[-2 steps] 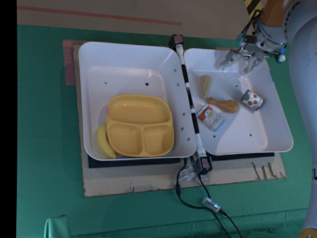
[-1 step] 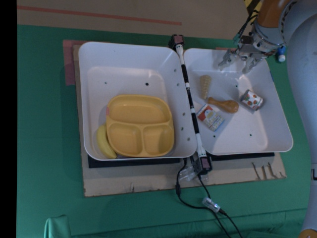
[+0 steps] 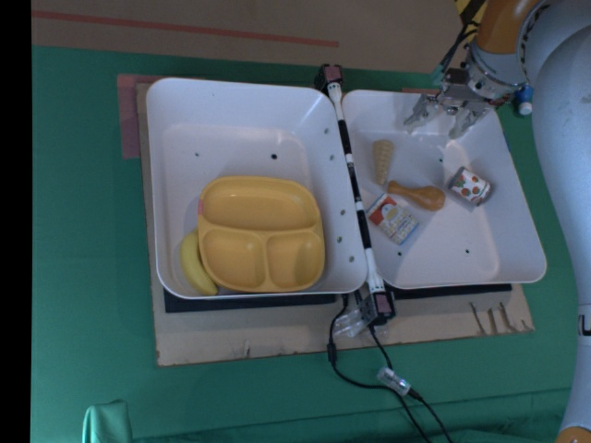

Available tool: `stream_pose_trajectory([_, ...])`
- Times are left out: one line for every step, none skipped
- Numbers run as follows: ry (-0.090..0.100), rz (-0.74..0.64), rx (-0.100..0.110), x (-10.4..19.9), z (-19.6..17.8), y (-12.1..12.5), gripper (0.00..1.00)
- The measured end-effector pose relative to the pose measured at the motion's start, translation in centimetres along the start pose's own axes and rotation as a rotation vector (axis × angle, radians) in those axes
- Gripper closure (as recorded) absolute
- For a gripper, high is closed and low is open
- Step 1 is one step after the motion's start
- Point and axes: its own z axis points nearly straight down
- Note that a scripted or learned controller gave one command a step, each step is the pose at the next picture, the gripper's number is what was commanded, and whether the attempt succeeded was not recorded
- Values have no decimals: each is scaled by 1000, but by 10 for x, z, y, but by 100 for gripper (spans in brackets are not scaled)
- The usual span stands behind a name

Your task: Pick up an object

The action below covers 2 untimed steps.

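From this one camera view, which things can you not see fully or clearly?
- Banana: part hidden under the yellow divided tray in the left bin.
- Gripper above the right bin: too small to tell finger state.
- Small can and flat packet: label print too small to read.
- Arm: cut off by the top and right edges.

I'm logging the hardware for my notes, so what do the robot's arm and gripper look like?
The arm is pale grey and rounded, with an orange band above the wrist. The gripper is metallic grey with thin fingers, and dark cables run beside the wrist.
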Motion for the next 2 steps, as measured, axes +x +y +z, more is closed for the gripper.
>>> stream_pose_trajectory([26, 1, 0, 9, -15, 2, 100])
stream_pose_trajectory([20, 2, 1, 6, -16, 2, 0])
